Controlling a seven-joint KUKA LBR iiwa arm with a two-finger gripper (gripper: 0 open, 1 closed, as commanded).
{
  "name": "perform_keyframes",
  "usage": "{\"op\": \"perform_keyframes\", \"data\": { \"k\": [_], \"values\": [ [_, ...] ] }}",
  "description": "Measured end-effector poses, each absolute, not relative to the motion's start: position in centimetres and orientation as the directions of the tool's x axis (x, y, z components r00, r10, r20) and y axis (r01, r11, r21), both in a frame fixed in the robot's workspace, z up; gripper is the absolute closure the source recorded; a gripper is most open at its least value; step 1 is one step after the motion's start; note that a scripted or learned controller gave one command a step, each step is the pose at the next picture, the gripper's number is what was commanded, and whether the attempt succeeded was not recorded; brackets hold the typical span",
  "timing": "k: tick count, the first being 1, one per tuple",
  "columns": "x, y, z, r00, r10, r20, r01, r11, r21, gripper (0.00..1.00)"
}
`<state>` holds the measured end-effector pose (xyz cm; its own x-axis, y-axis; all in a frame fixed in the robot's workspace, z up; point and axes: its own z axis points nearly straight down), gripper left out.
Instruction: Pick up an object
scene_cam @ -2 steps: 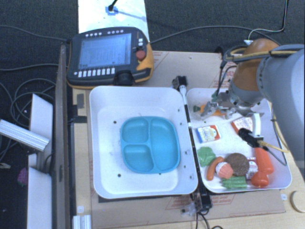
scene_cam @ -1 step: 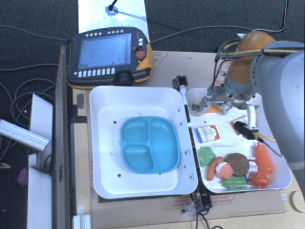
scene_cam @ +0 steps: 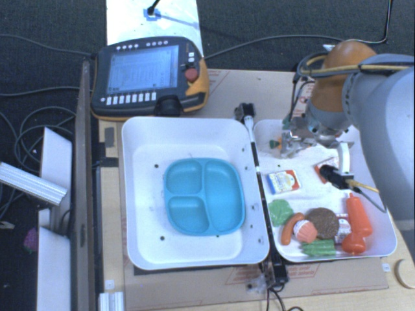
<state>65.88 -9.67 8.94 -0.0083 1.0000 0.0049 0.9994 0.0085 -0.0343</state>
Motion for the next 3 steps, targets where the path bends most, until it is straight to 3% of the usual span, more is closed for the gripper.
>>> {"op": "perform_keyframes", "data": {
  "k": [1, 2, 3],
  "values": [
    [60.4, -13.0, 12.6, -0.002, 1.0, -0.001, 1.0, 0.002, 0.001, 1.0],
    [57.7, -11.6, 11.4, -0.001, 1.0, 0.0, 1.0, 0.001, 0.0, 1.0],
    [57.7, -11.6, 11.4, -0.001, 1.0, 0.0, 1.0, 0.001, 0.0, 0.0]
  ]
}}
